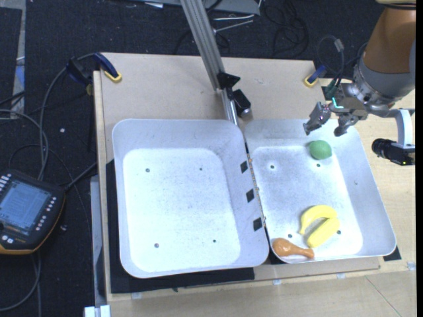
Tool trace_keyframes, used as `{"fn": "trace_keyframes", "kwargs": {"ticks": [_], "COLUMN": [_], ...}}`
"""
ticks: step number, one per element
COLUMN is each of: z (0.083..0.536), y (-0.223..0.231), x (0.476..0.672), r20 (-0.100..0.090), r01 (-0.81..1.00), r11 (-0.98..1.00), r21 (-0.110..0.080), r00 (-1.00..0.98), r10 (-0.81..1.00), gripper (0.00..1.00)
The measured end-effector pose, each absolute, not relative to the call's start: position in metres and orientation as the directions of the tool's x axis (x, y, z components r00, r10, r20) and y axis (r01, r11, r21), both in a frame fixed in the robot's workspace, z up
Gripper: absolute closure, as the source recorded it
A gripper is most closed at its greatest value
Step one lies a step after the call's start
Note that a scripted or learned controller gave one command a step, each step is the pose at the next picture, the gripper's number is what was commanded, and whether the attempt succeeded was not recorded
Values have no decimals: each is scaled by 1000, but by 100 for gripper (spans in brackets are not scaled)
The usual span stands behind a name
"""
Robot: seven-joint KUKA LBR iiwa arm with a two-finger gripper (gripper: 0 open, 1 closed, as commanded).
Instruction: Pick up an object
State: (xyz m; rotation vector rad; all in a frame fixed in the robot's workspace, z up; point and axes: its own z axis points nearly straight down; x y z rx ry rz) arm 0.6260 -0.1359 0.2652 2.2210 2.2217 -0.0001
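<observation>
Floor: dark carpet point(46, 38), black cables point(39, 131) trailing over it.
Bench: pale wooden top point(165, 84), yellow clamps at far left point(111, 75) and far right point(312, 80) corners.
Mast: slanted aluminium rail point(205, 38) rose from the bench.
Left floor: handheld control pendant point(23, 210) with lit screen.
Light: even, soft shadows.

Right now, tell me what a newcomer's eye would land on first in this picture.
First, the grey and orange arm reaching in from the right, its claw open just above a green ball near the far edge of the right bin. Next, the yellow banana and orange toy at that bin's near edge.
</observation>
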Motion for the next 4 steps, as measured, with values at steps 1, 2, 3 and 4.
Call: {"fn": "trace_keyframes", "kwargs": {"ticks": [1,2,3,4], "z": [265,218,155,102], "y": [-136,-135,-135,-135], "x": [626,634,629,628], "r20": [0,0,1,1], "r01": [1000,1000,1000,1000], "r11": [0,1,0,0], "r21": [0,-4,-6,-5], "r00": [0,-1,0,0], "r10": [1000,1000,1000,1000], "gripper": [0,0,0,0]}}
